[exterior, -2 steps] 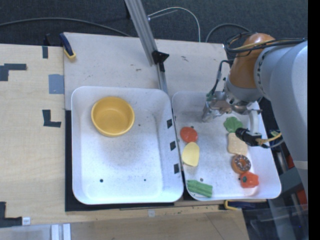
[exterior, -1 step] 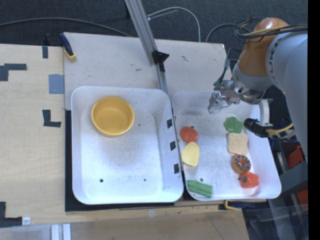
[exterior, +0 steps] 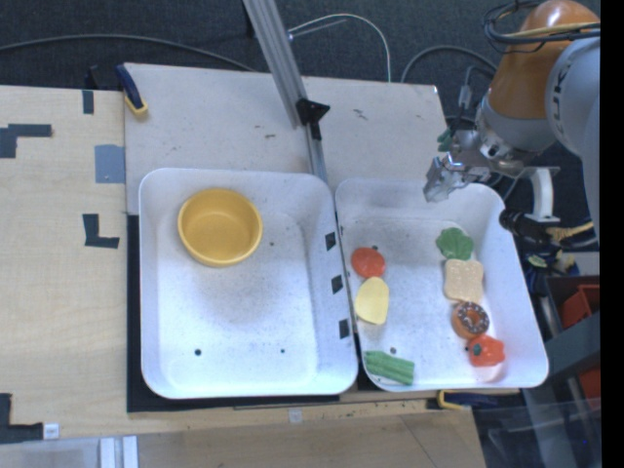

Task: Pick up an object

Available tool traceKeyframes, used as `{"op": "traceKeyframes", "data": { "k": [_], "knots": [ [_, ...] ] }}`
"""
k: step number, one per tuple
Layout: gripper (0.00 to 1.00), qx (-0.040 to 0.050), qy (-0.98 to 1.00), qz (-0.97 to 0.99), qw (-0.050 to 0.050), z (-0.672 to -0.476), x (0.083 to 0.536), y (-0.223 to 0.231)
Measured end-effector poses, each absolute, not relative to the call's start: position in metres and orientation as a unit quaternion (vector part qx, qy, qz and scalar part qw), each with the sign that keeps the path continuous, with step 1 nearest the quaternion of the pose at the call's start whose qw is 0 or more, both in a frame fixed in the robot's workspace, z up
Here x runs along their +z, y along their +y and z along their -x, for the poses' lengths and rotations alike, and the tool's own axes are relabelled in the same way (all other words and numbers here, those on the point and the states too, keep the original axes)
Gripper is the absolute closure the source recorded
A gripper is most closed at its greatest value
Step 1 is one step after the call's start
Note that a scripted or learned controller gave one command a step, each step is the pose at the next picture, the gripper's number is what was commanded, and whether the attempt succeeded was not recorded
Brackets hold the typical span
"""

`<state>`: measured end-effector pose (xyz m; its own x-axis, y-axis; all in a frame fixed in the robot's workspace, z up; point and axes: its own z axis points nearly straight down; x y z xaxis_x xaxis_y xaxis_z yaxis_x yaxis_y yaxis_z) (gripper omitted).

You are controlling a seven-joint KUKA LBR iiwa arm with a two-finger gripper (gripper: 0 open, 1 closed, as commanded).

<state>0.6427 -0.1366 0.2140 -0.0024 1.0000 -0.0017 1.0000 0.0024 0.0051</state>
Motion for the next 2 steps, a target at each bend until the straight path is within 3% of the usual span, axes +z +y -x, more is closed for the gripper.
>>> {"op": "traceKeyframes", "data": {
  "k": [1, 2],
  "knots": [
    [1.0, 0.0016, 0.708, -0.706, 0.003, -0.651, 0.274, -0.14],
    [1.0, 0.0003, 0.709, -0.705, -0.001, -0.648, 0.275, -0.081]
  ]
}}
